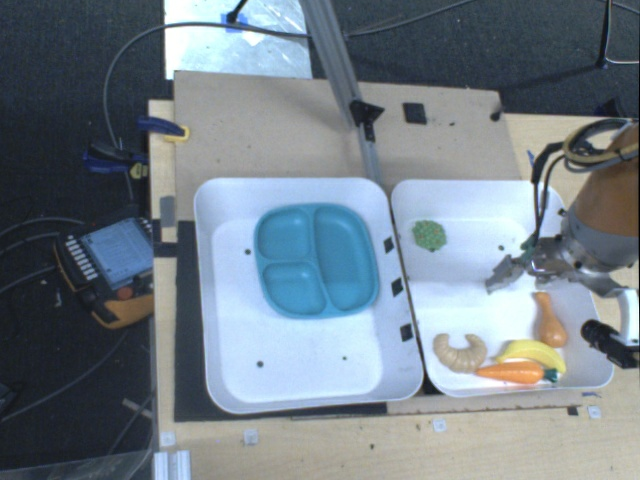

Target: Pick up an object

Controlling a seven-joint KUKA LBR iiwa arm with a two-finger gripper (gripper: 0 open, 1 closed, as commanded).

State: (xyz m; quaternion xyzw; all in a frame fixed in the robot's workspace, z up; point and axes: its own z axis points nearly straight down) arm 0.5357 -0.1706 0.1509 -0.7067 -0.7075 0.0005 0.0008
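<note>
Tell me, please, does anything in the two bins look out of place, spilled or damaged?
Nothing stands out. The blue divided plate lies flat in the left bin. The broccoli, croissant, carrot, banana and drumstick rest inside the right bin.

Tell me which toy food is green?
The broccoli, alone near the right bin's far-left corner. The croissant, banana, carrot and drumstick are tan, yellow or orange.

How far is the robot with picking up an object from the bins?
Nothing looks picked up so far. The hand is low inside the right bin, over bare floor, with no object between its fingers. The broccoli, drumstick, croissant, banana and carrot all lie on the bin floor. Left: close on one and lift it.
</note>
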